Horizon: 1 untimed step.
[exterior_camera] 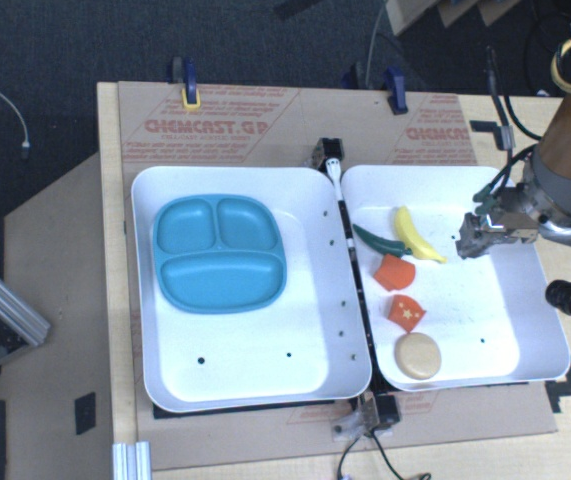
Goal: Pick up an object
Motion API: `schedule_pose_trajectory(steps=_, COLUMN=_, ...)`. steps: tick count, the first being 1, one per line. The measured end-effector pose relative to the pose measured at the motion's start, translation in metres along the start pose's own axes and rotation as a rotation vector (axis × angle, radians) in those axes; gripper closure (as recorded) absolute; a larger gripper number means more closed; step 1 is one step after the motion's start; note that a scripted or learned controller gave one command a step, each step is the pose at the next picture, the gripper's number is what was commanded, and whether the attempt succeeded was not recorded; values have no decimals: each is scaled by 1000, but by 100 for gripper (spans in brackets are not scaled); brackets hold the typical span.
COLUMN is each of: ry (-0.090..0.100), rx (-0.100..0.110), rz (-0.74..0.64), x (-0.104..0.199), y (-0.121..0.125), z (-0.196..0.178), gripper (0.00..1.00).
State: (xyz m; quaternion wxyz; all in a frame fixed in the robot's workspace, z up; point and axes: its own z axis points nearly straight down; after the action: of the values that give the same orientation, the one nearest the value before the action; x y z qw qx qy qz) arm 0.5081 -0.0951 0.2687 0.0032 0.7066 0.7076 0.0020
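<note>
Toward the left of the frame the left bin (165, 298) sat on the tabletop (125, 138) and held a blue divided plate (221, 252) lying flat in its upper half, well apart from anything the task seemed to need, so it probably served as a bystander rather than a target. Across the central divider, the right bin (525, 338) carried all the loose pieces, gathered along its left side near the middle of the frame: a dark green pod-like piece (373, 238) lay touching or just under the lower end of a yellow banana (417, 236), which lay at a slant; just below them sat a red-orange block (396, 273), then a smaller red piece with a pale mark (406, 312), and lowest a round tan disc (417, 355) near the bin's front rim. Such crowding likely made any single grasp awkward. To the right of the banana, at mid-height of the frame, the tool (468, 236) hung over bare bin floor, reaching in from the right edge; nothing was seen between its fingers, and whether they were spread or clenched could not be told. The banana seemed the nearest candidate, just beside the tool's tip.
</note>
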Motion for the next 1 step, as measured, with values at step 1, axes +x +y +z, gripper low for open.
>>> schedule_pose_trajectory(steps=1, ry=4, rx=10, rz=-4, x=57, y=3, z=17, gripper=100)
